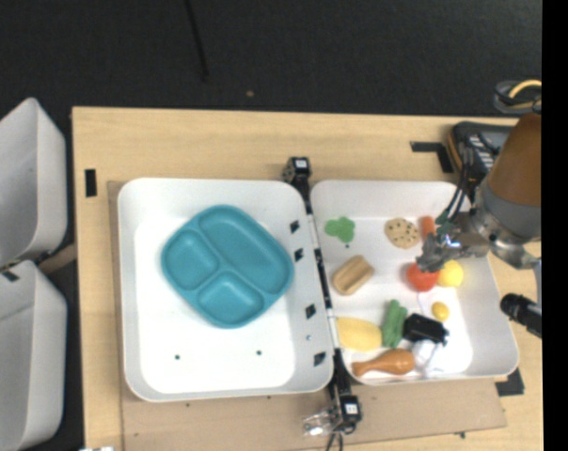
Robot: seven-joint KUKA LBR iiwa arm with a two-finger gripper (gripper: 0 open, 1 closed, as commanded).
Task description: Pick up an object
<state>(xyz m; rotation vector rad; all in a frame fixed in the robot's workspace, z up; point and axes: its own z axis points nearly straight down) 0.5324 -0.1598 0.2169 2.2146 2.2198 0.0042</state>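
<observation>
Plastic toy foods fill the right white bin [472,350]; the claw [441,250] (grip unreadable, I cannot tell) hangs over a glossy round red tomato [419,277].

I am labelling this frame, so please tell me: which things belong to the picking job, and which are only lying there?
Job:
gripper
red tomato-like toy under it
yellow toy beside it
right bin

Lying about:
blue divided plate in left bin
cookie
bread roll
green leaf toy
black toy
</observation>
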